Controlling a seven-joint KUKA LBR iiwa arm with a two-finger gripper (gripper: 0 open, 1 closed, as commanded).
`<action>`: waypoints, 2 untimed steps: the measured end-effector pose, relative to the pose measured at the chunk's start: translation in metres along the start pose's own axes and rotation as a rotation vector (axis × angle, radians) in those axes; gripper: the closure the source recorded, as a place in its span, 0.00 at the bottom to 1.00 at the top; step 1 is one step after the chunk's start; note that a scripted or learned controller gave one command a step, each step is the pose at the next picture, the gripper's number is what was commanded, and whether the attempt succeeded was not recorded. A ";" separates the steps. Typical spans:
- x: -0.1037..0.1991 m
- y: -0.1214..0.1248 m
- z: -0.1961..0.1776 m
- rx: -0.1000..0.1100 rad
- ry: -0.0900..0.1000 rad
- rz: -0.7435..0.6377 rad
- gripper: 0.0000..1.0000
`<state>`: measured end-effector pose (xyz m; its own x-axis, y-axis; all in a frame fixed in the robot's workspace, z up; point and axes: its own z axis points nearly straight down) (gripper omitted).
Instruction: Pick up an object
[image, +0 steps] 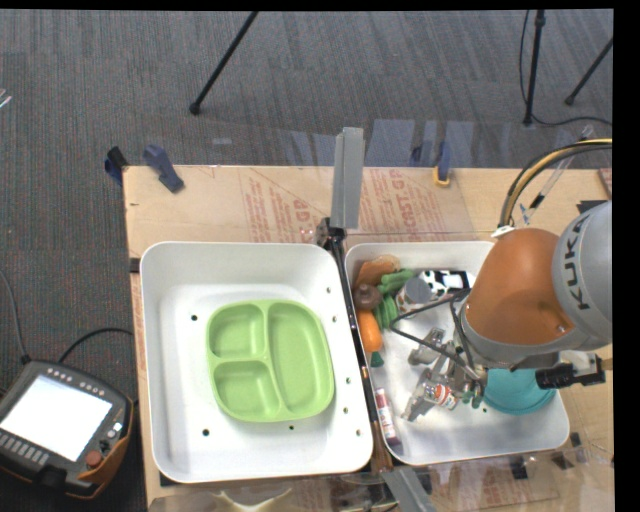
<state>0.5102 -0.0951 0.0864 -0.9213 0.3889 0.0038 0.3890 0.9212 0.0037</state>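
The right bin (480, 447) holds a jumble of small objects. Along its left side lie a brown piece (377, 270), green toy pieces (396, 285), an orange carrot-like piece (370, 332) and a thin tube (386, 415). A black-and-white item (446, 281) lies at the back. A teal bowl (521, 393) sits at the front right, partly under the arm. My gripper (432, 392) hangs low over the bin's middle front, left of the bowl, with a small red and green thing (466, 398) close beside it. I see nothing clearly held.
The left bin (168, 300) holds a light green divided plate (270, 360). A grey upright post (348, 190) stands behind the seam between the bins. The arm's orange band (515, 290) covers the right bin's back right. A teach pendant (55, 420) lies on the floor at left.
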 end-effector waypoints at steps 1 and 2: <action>-0.001 -0.002 -0.009 0.002 0.000 0.003 1.00; 0.029 -0.024 0.001 0.004 0.002 0.388 1.00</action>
<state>0.4744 -0.1059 0.0858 -0.7054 0.7088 0.0057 0.7088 0.7054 -0.0026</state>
